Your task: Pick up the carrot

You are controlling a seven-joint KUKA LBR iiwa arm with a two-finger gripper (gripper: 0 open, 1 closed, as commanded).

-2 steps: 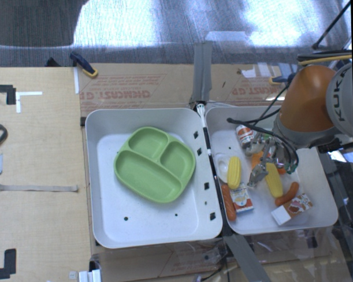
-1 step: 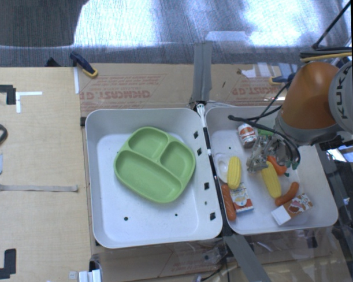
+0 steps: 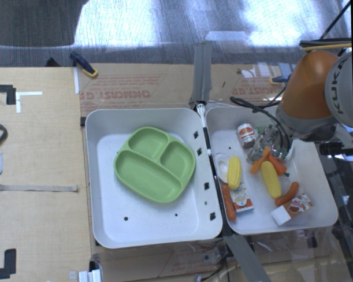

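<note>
Gripper (image 3: 268, 145) low over carrot (image 3: 260, 162) in right bin (image 3: 318, 216)

Writing: "KUK" reads on the grey arm (image 3: 342, 97) at 3 o'clock; mirrored print on the cardboard (image 3: 125, 93) at 12 o'clock is not readable; labels on the small can (image 3: 245, 133) and carton (image 3: 243, 200) are too small to read. Carrot lies at 6 o'clock of the gripper, just beside one yellow corn (image 3: 271, 179); second corn (image 3: 233, 171) is at its 9 o'clock; if the fingers are open or closed I cannot tell. Left bin (image 3: 104, 227) carries a green divided plate (image 3: 155, 164), with bare floor all around it; right bin is crowded, with free floor at 12 o'clock.
</note>
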